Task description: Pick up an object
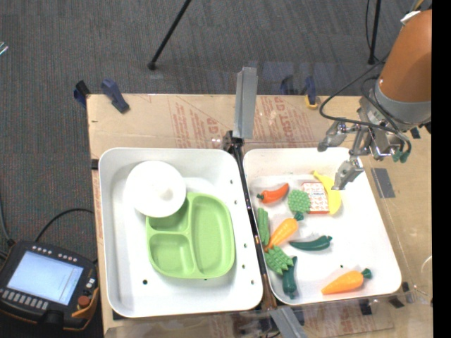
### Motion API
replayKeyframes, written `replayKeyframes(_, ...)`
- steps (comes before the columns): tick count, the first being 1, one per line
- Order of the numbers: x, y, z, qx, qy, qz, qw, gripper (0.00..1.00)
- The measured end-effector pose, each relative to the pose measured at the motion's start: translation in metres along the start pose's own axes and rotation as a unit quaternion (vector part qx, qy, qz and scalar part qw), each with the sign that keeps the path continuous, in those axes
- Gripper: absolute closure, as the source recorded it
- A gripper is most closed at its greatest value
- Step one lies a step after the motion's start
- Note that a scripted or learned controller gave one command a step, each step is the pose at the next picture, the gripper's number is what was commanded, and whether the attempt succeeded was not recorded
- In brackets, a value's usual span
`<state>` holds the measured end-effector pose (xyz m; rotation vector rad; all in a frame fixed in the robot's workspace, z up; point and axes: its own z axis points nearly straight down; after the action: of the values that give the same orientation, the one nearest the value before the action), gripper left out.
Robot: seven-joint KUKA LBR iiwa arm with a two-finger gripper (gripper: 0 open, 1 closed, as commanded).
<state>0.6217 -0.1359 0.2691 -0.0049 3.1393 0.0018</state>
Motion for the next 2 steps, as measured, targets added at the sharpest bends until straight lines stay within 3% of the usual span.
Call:
replayKeyframes(1, 0.005, -0.024, 0.165, -0.002, 0.008, 0.041, 0.9991, 0.00)
replayKeyframes(2, 0.052, 0.001, 0.183, 0.000, 0.002, 0.088, 0.9961, 0.00)
